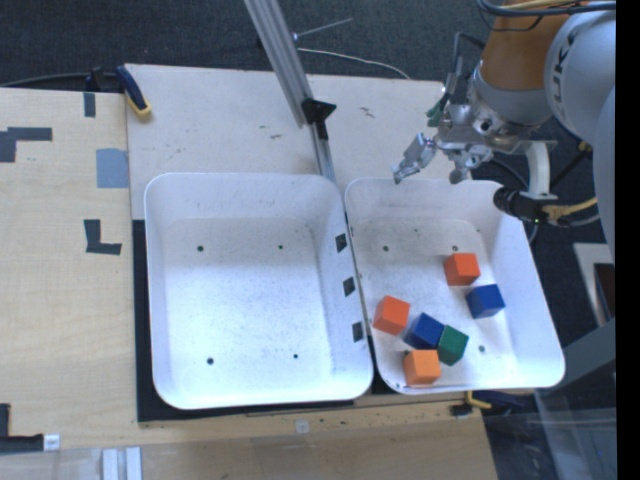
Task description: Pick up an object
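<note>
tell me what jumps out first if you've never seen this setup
The bright blocks clustered in the right bin: three orange ones, two blue and a green one, mostly near its front. Next, the grey and orange arm at upper right, its tool open above that bin's back edge, holding nothing.
</note>
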Controlling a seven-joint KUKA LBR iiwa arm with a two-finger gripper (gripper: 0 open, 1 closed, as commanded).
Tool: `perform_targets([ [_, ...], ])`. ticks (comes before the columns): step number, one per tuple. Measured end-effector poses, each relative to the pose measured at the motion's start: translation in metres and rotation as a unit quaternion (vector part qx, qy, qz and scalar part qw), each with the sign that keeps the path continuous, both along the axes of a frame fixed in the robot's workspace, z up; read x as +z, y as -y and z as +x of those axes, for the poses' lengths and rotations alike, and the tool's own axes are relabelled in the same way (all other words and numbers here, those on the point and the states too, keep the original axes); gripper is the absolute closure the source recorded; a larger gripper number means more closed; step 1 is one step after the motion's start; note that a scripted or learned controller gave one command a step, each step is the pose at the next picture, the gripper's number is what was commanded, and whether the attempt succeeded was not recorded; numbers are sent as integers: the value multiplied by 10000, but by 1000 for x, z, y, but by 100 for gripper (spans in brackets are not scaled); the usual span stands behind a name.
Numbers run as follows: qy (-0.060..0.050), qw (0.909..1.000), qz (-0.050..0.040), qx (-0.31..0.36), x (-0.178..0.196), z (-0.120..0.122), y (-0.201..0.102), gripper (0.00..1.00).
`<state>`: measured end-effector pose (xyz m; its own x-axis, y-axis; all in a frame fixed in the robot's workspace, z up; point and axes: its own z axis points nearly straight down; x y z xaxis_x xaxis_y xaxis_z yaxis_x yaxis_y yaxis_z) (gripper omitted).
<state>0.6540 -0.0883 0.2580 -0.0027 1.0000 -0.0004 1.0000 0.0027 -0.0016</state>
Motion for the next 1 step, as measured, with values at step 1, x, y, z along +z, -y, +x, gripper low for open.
perform_targets([
  [1,-54,10000,-1,-35,-84,-58,46,0],
])
